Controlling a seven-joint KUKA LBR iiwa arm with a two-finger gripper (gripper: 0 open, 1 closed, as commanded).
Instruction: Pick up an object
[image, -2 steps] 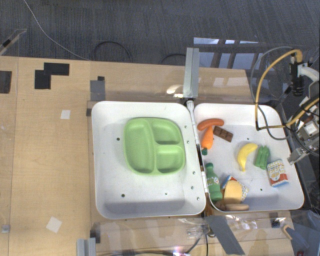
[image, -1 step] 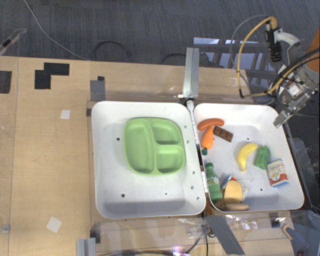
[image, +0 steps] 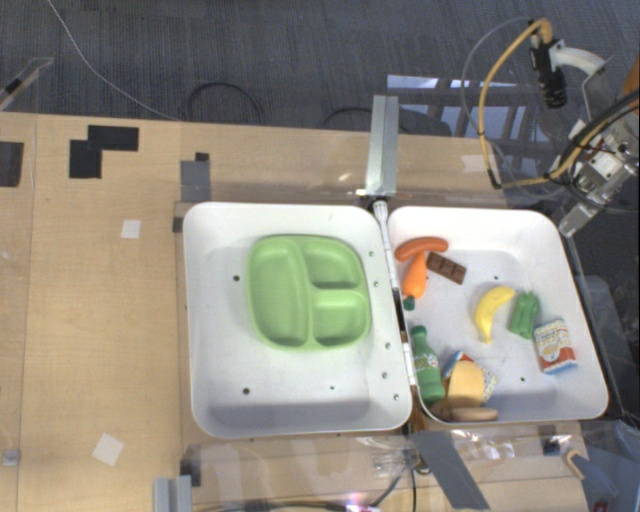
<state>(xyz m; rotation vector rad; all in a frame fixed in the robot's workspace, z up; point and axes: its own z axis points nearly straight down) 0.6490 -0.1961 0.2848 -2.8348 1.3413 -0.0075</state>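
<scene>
Nearest us, at the front edge of the right bin (image: 585, 395), we find a cluster packed into its near-left corner: a green bottle (image: 427, 364) lying with its long axis front to back against the dividing wall, a yellow wedge (image: 464, 381) touching it, and a brown stick (image: 469, 412) along the front rim. Further back lie a yellow banana (image: 491, 309), curved and running roughly front to back, a green pepper (image: 523, 314) just beside it, and a small carton (image: 553, 345) near the right wall. Toward the far-left corner sit a red sausage (image: 421, 246), a carrot (image: 414, 279) and a chocolate bar (image: 446, 267), close together. The left bin (image: 210, 400) carries a green divided tray (image: 306, 291). We see the arm (image: 600, 165) at the upper right, beyond the right bin's far-right corner, so every candidate lies forward and left of it; we cannot tell how the hand is set. We judge the banana or the carton the easier picks, since open floor surrounds them, while the corner cluster leaves little room beside the walls.
</scene>
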